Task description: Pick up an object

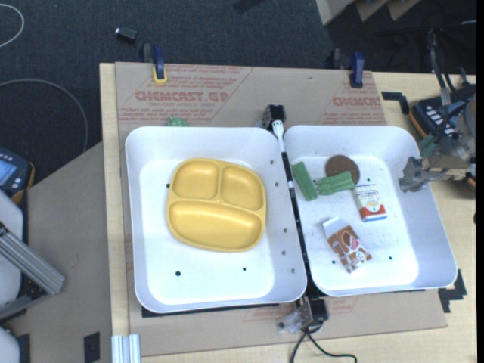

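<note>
The right bin (423, 255) holds several small items. A green block (304, 181) lies at its left, with a second green piece (336, 184) beside it and a brown disc (342, 165) just behind. A small white and red box (370, 203) sits near the middle. A brown and white packet (347, 246) lies toward the front. My gripper (414, 176) hangs at the right bin's right rim, apart from all of these items, with the arm's wrist (448, 146) behind it at the view's right edge.
The left bin (144, 203) holds a yellow divided plate (217, 204). Both bins rest on a cardboard sheet (227, 93) clamped at the back by two blue clamps (158, 60). A black clip (275, 116) sits where the bins meet at the back.
</note>
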`<state>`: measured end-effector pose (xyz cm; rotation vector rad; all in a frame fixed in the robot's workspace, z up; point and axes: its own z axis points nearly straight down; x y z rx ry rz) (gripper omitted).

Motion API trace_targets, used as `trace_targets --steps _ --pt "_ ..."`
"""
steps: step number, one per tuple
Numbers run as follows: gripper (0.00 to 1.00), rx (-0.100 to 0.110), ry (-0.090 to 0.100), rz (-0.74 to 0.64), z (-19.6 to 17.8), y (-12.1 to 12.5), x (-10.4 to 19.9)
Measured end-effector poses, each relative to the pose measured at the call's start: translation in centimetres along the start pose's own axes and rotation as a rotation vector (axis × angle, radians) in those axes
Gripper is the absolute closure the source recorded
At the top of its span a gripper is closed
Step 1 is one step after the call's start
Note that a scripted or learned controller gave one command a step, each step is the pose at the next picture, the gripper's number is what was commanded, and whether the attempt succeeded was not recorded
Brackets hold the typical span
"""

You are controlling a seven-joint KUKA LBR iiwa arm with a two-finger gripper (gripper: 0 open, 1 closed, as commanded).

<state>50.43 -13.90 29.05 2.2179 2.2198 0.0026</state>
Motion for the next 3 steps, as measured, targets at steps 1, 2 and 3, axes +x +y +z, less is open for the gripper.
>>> trace_targets --steps 1,2,3 --pt "1.00 0.006 0.006 -0.010 -1.0 -2.5 9.3" --pt "1.00 -0.002 0.004 -0.008 -4.7 -2.4 15.1" --pt "1.00 -0.007 0.006 -0.012 -12.4 -2.4 25.3"
